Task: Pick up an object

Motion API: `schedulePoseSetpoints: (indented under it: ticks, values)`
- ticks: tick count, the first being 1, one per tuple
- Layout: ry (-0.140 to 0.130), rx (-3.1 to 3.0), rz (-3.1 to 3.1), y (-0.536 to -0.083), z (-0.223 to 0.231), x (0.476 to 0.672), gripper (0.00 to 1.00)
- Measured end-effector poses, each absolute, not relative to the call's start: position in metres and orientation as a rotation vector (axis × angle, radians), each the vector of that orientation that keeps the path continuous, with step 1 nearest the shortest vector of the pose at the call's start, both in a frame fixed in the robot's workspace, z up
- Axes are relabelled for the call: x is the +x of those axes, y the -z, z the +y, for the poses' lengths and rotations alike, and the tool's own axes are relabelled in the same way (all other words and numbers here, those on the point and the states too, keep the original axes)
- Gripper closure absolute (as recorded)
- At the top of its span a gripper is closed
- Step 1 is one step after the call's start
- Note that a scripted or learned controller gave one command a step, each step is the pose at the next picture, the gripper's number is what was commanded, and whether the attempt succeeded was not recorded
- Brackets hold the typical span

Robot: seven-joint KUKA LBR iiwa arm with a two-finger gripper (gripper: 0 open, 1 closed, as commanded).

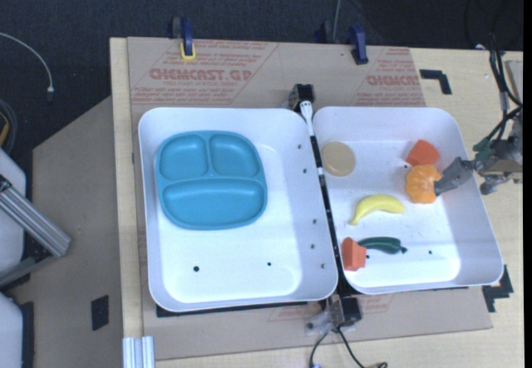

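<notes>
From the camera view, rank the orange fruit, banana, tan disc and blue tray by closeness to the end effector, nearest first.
End effector sits at the right bin's right rim.
1. Orange fruit: right bin, right beside the end effector.
2. Banana: middle of the right bin.
3. Tan disc: right bin, near its left wall.
4. Blue tray: left bin.

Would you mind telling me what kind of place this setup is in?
Probably a robotics lab bench: two white bins sit on a clamped board, toy food like a banana lies in one, and a gripper reaches in.
</notes>
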State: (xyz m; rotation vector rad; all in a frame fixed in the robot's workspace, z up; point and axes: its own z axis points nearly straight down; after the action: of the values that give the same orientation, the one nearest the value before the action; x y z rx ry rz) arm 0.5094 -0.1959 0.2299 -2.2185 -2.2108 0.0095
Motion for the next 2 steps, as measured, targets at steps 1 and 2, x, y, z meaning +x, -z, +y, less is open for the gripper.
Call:
schedulePoseSetpoints:
  ticks: [1,2]
  values:
    - [0.0,-2.222,-2.222,-0.236,-0.196,0.512,0.0]
    - [-0.005,-2.217,-2.216,-0.172,-0.195,0.514,0.0]
